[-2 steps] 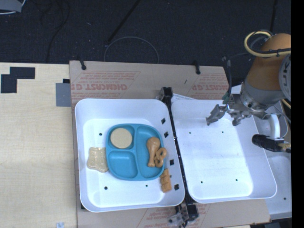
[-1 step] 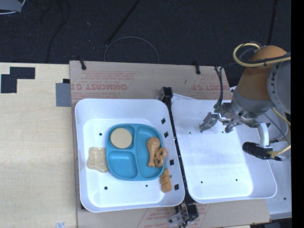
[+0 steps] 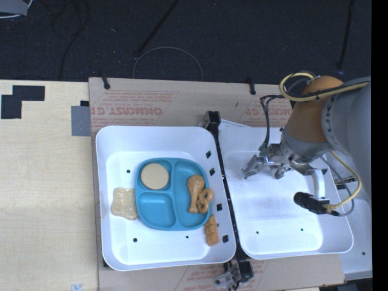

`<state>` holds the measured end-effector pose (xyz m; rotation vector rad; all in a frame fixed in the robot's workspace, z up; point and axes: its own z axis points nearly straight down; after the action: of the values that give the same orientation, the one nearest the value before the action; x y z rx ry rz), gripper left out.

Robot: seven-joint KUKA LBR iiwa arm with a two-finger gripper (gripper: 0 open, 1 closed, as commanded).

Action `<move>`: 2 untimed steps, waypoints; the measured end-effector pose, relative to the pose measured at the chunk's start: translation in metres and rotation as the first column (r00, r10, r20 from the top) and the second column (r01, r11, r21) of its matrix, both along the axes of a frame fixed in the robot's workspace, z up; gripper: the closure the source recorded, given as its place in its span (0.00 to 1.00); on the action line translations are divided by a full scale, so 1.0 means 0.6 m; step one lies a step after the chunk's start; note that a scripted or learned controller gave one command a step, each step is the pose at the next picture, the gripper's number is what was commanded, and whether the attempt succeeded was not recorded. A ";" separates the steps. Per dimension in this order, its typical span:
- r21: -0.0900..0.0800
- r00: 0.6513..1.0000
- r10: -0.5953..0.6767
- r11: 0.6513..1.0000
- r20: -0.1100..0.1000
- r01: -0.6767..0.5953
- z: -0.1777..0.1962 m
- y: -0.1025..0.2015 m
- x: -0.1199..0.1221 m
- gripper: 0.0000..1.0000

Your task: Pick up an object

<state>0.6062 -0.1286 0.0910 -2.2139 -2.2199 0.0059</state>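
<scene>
My gripper (image 3: 262, 171) hangs over the back left part of the right bin (image 3: 285, 247), on the grey arm with the orange band (image 3: 312, 111). Its two metal fingers stand apart, open, with only white bin floor between them. The objects lie in the left bin (image 3: 115, 247). A blue divided plate (image 3: 159, 211) there holds a round tan biscuit (image 3: 154, 176), a brown drumstick (image 3: 195, 191) and a small pretzel (image 3: 206, 200). A pale slice of toast (image 3: 124, 203) lies against the plate's left edge. A small orange-brown piece (image 3: 211, 230) sits off the plate's lower right corner.
A black divider (image 3: 223, 187) runs between the two bins. A black part on a cable (image 3: 310, 202) hangs from the arm over the right bin. Cardboard (image 3: 151, 105) lies under the bins, with light bench top to the left.
</scene>
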 end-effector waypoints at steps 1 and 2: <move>-0.001 1.000 -0.004 1.000 0.002 0.004 -0.006 0.000 -0.001 0.00; 0.000 1.000 -0.006 1.000 0.002 0.006 0.011 -0.002 -0.001 1.00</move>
<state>0.6055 -0.1298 0.0976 -2.2220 -2.2138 0.0046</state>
